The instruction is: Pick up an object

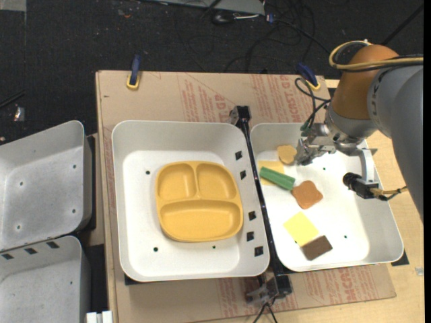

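The claw (306,151) hangs low over the back of the right bin (351,222), and it is small and dark there, so I cannot tell how far open it is or if it has hold of anything. Just beside it, on its left, lies a round tan piece (287,155); it looks very close to the claw, but I cannot tell if they touch. In front of that is a green stick (277,177) lying across a pale yellow piece (268,167), which is partly hidden under it. Near them are a brown toast shape (308,194), then a yellow square (301,228), and a dark brown block (316,247) touching the square's front corner. The big grey arm (404,116) with its orange band (357,79) comes in from the right and is cut off at the edge. The left bin (133,180) holds a yellow plate (199,201) with three parts. Both bins sit on a brown board (182,96) with red letters, held by two blue clips (135,73). More white trays (40,173) sit off to the left. The floor (60,32) is black, with wires (283,52) at the back.
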